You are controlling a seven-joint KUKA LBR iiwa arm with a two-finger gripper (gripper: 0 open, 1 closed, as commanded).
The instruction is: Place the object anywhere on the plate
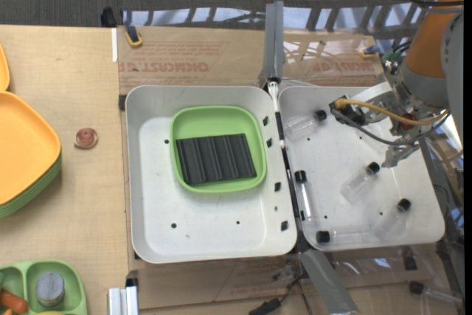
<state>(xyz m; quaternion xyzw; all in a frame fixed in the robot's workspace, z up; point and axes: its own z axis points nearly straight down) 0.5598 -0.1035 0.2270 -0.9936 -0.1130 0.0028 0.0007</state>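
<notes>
Nearest, at the left, is a green compartment tray [63,275] on the wooden bench [74,70]. Left bin [147,225]: green plate [217,119] in the far half, with a black ridged slab [217,158] lying flat on it, inside the rim. Right bin [428,229]: clear bottles with black caps, all lying down and apart from each other. We mark one at the near-left corner [343,236], one near-right [389,220], one mid-bin [359,187], one along the left wall [302,195] and one far-left [302,127]. All sit in the right bin, well apart from the plate. Gripper [396,154] is over the right bin's right side, just right of the mid-bin bottle's cap; we cannot tell the claw's state or whether it touches. Further left, stacked orange plates [26,151] and a small reddish knob [86,137]. Cardboard [192,63] is at the far side.
</notes>
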